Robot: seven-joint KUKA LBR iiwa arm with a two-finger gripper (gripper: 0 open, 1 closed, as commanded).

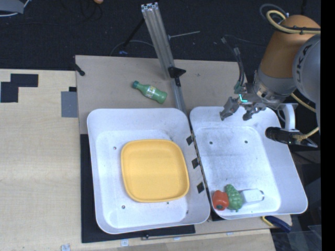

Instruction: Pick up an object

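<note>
- Nearest the camera, a small cluster sat in the near corner of the right bin [282,156]: a red piece [220,200] touching a green bumpy piece [234,197], with a small white object [253,195] just beside them. All three rested on the bin floor, untouched.
- In the left bin [99,140] a yellow square plate [155,170] lay flat near the middle.
- Farther back, the hand [238,110] hung over the far rim of the right bin, well apart from the cluster. Its two fingers stood spread, and nothing lay between them.
- Beyond the bins, a green bottle [149,91] lay on its side on the bench [104,82], near a slanted metal rail [162,41].
- As a judgement: the pick had not started in any visible way. Choosing a target, coming down on it, closing and lifting were all left; the cluster in the near corner looked the likeliest candidate.
</note>
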